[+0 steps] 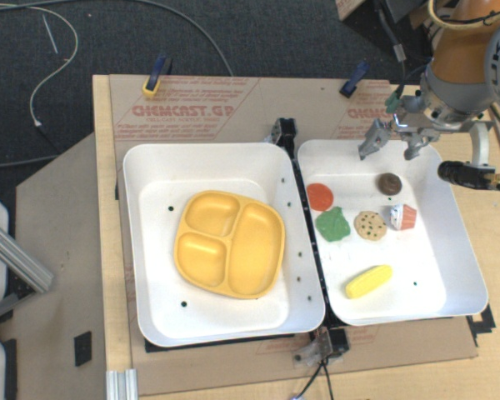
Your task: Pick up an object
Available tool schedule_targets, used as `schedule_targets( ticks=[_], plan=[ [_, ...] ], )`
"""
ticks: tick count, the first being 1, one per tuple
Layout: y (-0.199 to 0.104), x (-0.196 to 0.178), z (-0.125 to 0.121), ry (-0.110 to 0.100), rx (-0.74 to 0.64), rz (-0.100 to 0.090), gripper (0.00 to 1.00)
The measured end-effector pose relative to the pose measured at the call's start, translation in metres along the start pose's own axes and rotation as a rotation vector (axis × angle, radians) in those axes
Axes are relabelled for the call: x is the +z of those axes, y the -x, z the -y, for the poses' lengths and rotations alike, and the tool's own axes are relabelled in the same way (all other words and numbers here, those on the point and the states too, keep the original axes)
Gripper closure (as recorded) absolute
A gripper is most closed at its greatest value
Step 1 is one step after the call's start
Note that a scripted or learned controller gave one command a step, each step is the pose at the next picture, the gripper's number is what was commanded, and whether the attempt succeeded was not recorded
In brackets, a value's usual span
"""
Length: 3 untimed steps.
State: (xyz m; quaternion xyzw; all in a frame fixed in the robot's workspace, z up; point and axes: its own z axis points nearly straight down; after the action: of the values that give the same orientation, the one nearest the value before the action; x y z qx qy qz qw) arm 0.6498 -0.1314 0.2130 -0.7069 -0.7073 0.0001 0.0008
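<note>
My gripper (393, 147) hangs open over the back edge of the right bin (450, 282), its two grey fingers spread apart with nothing between them. Just below it in the bin lies a small brown round piece (389, 183). Further forward sit a red disc (320, 196), a green leafy piece (332, 224), a chocolate-chip cookie (370, 225) and a cupcake (402, 217) on its side. A yellow corn cob (368, 281) lies nearer the front.
The left bin (150, 307) holds a yellow divided plate (230, 243). Black clamps (284, 130) join the bins at the back middle. Blue clips (157, 73) pin the cardboard base at the rear.
</note>
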Motion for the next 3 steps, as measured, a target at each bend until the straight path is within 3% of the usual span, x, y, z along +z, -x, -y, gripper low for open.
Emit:
schedule_targets(
  ticks=[2, 3],
  plan=[
    [-0.010, 0.112, -0.005, -0.007, -0.001, -0.001, 0.00],
    [-0.011, 0.128, -0.006, 0.000, -0.001, 0.001, 0.00]
  ],
)
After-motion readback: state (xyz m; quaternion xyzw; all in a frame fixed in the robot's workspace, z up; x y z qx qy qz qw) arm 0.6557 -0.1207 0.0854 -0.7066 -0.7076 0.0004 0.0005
